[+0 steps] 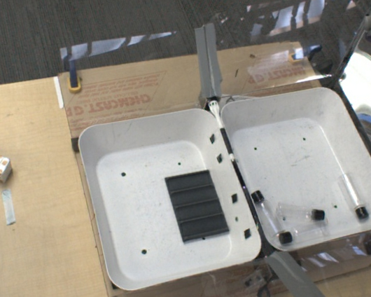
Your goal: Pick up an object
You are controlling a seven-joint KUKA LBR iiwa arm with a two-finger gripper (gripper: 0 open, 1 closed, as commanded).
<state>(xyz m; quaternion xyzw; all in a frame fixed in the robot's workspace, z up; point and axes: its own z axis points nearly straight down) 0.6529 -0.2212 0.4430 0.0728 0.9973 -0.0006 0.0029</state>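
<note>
Lying flat in the left bin (108, 193), the black block (197, 205) could defeat a pinch, the clear tubes (298, 215) in the right bin (336, 117) could roll away, and I cannot tell the gripper's state.

The clear tubes (350, 195) in the right bin (350, 115) are too faint to count.

Glossy white plastic bins (101, 194) (matt bench (44, 276))
</note>
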